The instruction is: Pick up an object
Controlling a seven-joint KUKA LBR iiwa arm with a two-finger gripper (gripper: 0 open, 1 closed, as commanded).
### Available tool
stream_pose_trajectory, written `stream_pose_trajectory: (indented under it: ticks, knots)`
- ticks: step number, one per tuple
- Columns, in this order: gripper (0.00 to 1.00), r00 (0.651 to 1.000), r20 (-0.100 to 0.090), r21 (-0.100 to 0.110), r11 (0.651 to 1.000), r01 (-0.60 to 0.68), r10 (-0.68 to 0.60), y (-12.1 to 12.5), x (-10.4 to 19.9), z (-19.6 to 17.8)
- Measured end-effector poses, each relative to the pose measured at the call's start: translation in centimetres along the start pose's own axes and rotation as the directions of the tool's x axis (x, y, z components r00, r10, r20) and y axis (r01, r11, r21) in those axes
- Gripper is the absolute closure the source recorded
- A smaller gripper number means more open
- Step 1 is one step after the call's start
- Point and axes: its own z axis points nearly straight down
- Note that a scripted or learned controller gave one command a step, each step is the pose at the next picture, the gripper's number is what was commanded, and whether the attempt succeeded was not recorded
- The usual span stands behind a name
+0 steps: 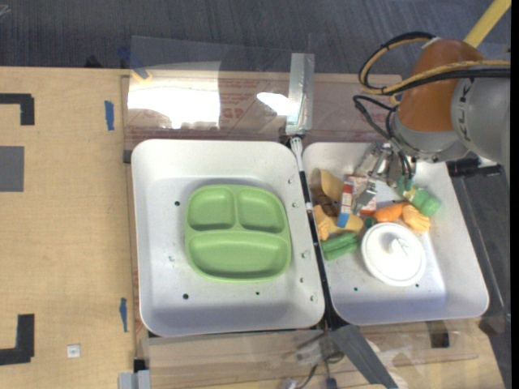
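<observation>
While over right bin (pixel 462 286) | end effector (pixel 379 175) above toy clutter | finger state unclear

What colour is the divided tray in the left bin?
Light green tray, clear in the camera view.

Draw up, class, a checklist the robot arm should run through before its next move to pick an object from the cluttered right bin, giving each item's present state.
1. Gripper over the shallow white right bin: ok.
2. Object between its fingers: cannot tell.
3. Targets within reach, the orange carrot-shaped toy and green block: ok.
4. Round white lid apart from the gripper: ok.
5. Objects separated enough for a clean grasp: not ok, crowded.
</observation>
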Motion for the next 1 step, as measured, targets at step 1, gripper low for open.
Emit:
stream_pose_trajectory:
  ticks: [1]
  knots:
    - [0.00,0.899,0.010,-0.009,0.899,-0.437,0.437,0.40,1.59,0.31]
